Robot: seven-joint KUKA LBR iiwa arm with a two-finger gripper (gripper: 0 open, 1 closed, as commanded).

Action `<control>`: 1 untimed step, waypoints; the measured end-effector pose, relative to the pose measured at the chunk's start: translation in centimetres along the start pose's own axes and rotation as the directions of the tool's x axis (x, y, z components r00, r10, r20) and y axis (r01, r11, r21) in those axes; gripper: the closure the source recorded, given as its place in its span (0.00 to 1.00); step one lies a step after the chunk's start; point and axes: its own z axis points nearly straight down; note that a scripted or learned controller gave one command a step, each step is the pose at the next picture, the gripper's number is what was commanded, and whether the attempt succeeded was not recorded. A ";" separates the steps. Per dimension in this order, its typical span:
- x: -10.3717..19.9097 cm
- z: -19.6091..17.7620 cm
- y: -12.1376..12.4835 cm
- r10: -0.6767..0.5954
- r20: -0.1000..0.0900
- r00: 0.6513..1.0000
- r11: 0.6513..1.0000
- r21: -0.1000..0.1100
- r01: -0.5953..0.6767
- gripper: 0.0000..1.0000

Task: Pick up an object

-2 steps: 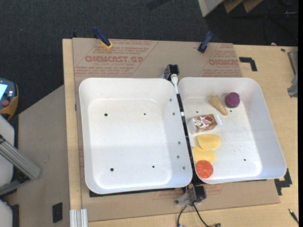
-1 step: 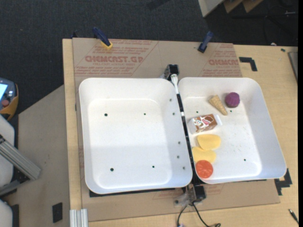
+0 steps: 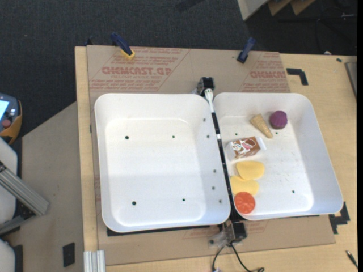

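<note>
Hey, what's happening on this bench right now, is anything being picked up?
Nothing is being handled at this moment. Two white bins sit side by side on the bench. The right bin holds all the objects: a purple ball, a tan cone, a small snack packet, two yellow pieces and a red-orange round piece. They cluster toward the divider between the bins. All of them lie on the bin floor, so the pick has not yet been made.

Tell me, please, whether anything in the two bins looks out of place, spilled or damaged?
Nothing stands out. The right bin holds a cone, purple ball, packet, two yellow pieces and a red disc, all crowded toward its left wall, intact.
</note>
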 end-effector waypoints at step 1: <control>12.6 -4.4 0.3 -0.022 -0.001 1.000 1.000 -0.012 0.022 1.00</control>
